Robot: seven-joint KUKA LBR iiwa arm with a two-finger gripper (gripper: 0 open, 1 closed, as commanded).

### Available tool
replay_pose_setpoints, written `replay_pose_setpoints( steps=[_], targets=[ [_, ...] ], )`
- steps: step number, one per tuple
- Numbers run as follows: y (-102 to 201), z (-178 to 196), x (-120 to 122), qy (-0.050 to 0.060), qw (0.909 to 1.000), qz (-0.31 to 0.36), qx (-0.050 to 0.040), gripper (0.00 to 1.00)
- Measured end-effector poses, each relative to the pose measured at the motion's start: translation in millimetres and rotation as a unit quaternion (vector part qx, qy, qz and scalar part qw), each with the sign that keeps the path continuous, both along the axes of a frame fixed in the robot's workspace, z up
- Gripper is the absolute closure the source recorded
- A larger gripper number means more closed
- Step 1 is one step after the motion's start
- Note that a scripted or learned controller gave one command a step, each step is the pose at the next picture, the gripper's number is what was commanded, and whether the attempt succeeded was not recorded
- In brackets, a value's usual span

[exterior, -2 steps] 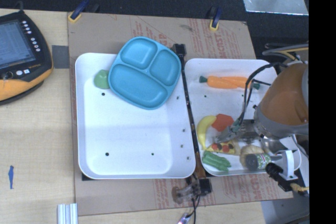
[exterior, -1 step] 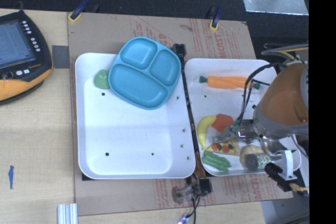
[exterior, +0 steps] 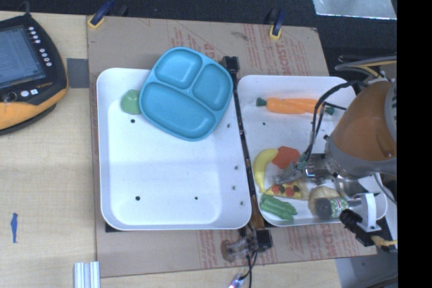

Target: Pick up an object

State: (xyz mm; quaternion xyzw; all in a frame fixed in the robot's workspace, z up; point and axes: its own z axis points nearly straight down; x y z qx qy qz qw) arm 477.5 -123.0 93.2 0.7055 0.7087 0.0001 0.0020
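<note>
2 bins (exterior: pixel 108 145) | pincer (exterior: pixel 287 179) low in right bin among toy food | grip state unclear

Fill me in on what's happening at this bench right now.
A grey robot arm reaches in from the right over the right bin, its gripper low among a pile of toy food: a banana, a red piece and a green pod. A carrot lies apart near the far wall. Nothing is visibly lifted yet. The left bin holds a blue divided plate propped on its far rim, with a green thing beside it.
</note>
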Motion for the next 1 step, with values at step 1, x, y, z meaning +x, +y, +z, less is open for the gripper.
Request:
replay_pose_setpoints(
  steps=[1],
  targets=[
    [3.2,-0.1,-0.2,0.000,1.0000,0.000,-0.0001,0.00]
  ],
)
